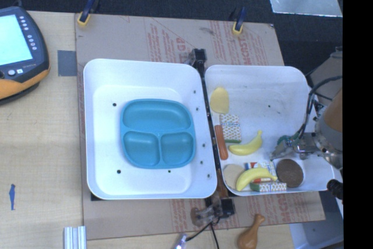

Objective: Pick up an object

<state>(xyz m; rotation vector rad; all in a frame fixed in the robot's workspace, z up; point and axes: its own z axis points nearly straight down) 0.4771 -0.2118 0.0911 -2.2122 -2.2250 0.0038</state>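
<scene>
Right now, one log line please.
tool: low over right bin | nearest: brown disc | grasp: none seen

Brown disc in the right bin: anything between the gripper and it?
Nothing visible. The gripper sits just above and left of the brown disc, with bare bin floor between them. The lower banana lies to the disc's left, off that path.
</scene>
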